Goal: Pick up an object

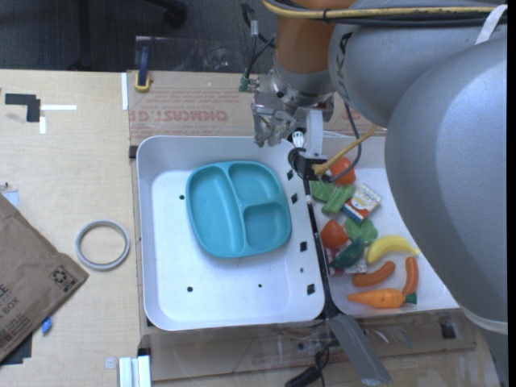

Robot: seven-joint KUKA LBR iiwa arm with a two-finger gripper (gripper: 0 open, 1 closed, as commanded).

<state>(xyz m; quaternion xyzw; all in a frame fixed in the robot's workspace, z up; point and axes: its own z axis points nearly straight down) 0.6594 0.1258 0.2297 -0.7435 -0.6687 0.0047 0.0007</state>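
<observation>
We see our pincer hovering over the left bin's far rim beyond the teal divided plate; we cannot tell its opening or any hold.

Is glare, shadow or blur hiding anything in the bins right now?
Camera view: lighting is even and soft, with no glare on the blue tray; the toy food is sharp; the big grey arm link is close and blurred, covering the right bin's far side; the gripper looks slightly soft.
</observation>
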